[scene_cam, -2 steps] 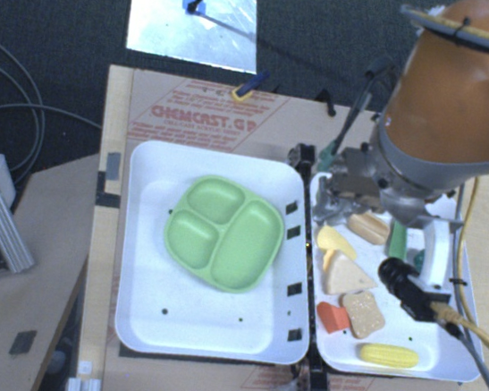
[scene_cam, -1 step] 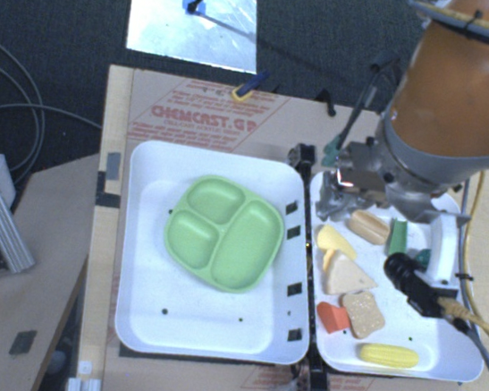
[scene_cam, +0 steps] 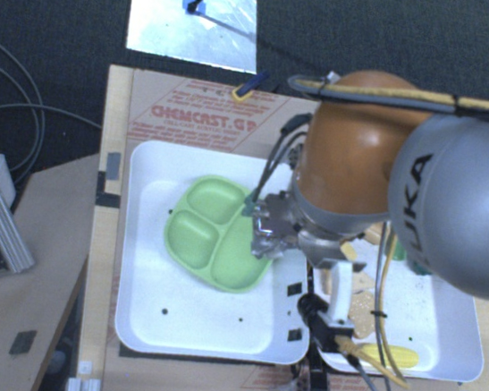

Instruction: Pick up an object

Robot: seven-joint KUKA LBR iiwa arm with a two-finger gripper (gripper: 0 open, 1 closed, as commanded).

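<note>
A light green divided plate (scene_cam: 211, 240) with three compartments lies in the left bin (scene_cam: 147, 312), toward its right side. My gripper (scene_cam: 266, 227) hangs low under the orange wrist band, right at the plate's right rim. The arm's bulk hides how it meets the rim, and I cannot tell whether it touches the plate. In the right bin (scene_cam: 463, 343) a yellow object (scene_cam: 392, 355) lies near the front wall and a tan, speckled object (scene_cam: 362, 299) sits just behind it.
The grey arm covers most of the right bin's rear and middle. Cables and a white bracket (scene_cam: 340, 294) hang from the wrist over the divider between the bins. A cardboard sheet (scene_cam: 201, 116) lies under the bins.
</note>
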